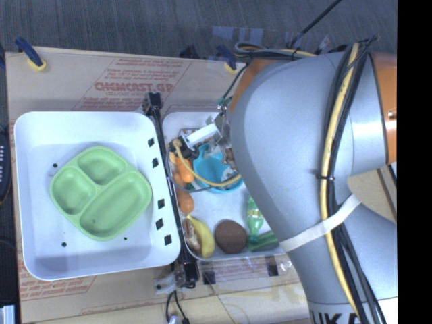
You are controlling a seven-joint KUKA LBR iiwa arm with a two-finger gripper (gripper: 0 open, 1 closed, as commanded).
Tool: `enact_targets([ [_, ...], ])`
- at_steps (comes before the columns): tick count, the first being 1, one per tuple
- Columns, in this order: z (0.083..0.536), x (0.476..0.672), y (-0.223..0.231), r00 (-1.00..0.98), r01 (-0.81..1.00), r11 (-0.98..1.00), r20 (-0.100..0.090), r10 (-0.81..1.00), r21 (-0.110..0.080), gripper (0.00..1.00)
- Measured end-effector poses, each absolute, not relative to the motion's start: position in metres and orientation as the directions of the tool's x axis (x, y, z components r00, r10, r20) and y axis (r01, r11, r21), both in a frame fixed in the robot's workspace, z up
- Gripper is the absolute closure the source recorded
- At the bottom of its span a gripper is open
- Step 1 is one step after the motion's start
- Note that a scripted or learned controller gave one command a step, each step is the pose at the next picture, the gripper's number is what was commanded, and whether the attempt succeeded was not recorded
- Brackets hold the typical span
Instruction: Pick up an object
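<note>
Here, the gripper is seen just above the middle of the frame, down in the right bin, at the upper edge of a blue bowl. Whether it is spread or pressed together cannot be told, as it is mostly covered by the grey arm.

Left of the bowl an orange carrot is laid, and under it a small orange ball. Lower in the same bin a banana, a brown round fruit and a green packet are found side by side. In the left bin a green divided plate is placed.
</note>
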State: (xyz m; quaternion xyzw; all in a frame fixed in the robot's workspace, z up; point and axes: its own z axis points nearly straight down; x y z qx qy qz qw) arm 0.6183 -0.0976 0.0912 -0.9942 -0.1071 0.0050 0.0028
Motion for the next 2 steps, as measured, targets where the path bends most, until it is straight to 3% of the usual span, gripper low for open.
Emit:
enact_targets([
  [1,0.092,0.587,-0.092,0.977,0.211,-0.977,-0.01,0.211,-0.007,0.0],
  [2,0.093,0.53,-0.103,0.968,0.252,-0.968,-0.009,0.252,-0.008,0.0],
])
